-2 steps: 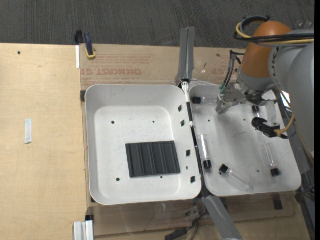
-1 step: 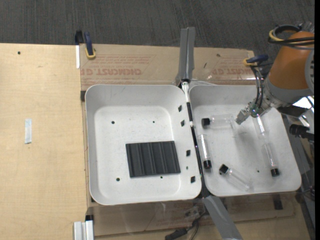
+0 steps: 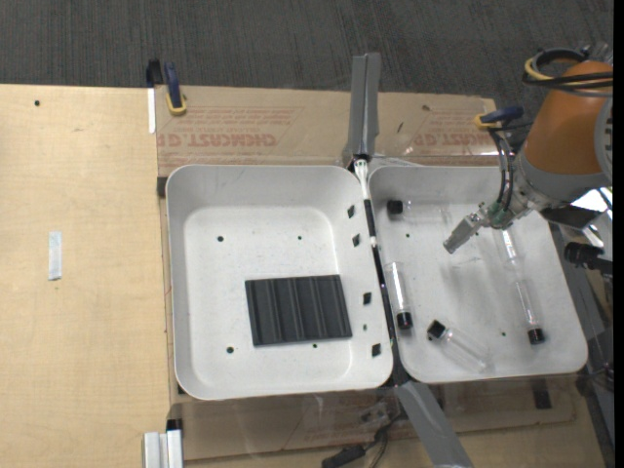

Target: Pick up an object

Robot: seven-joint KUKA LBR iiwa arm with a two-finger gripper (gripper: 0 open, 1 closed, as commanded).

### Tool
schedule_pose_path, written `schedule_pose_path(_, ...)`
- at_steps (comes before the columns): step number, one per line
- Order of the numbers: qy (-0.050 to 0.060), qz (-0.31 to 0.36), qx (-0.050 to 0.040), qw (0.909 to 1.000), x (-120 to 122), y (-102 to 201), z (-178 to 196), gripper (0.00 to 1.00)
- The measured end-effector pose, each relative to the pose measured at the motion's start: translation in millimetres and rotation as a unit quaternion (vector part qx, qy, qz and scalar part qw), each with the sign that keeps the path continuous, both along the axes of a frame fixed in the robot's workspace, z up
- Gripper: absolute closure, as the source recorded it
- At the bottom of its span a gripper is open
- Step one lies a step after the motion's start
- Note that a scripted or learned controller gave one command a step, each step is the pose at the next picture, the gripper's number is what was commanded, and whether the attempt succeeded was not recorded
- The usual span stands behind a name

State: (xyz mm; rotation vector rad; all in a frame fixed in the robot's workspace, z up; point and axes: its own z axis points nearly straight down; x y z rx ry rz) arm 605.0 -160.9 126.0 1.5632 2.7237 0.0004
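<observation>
**Gripper hanging over the right bin, tubes all lying loose**

So the pickable stuff is in the right bin point(image 3: 561, 354): clear plastic tubes with black caps. One tube point(image 3: 399, 298) lies along the bin's 9 o'clock wall, another tube point(image 3: 521, 286) runs toward 4 o'clock, a short one point(image 3: 456, 344) sits at about 6 o'clock, and a small black cap point(image 3: 395, 207) sits at 11 o'clock. The gripper point(image 3: 466, 234) is above the bin's middle-top area, angled toward 8 o'clock, nothing between its tips that I can see; honestly can't tell if it's spread or pressed together. The left bin point(image 3: 195, 359) has a dark ribbed block point(image 3: 297, 309) lying flat near its 5 o'clock. Behind both bins, cardboard point(image 3: 244, 130) reads "CHEMCAST GP" printed mirrored. Blue clamp point(image 3: 172, 84) at its 10 o'clock corner.
</observation>
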Motion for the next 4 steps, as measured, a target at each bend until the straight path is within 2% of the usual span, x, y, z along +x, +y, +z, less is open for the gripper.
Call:
schedule_pose_path(1,-0.002,0.003,0.0024,1.0000,19,-41,-32,0.00)
schedule_pose_path(2,-0.001,0.147,0.0003,0.9892,-16,-52,-33,0.00)
schedule_pose_path(3,-0.001,0.299,-0.0002,0.9543,-68,-60,-33,0.00)
schedule_pose_path(4,-0.002,0.498,-0.0009,0.8672,-90,-61,10,0.00)
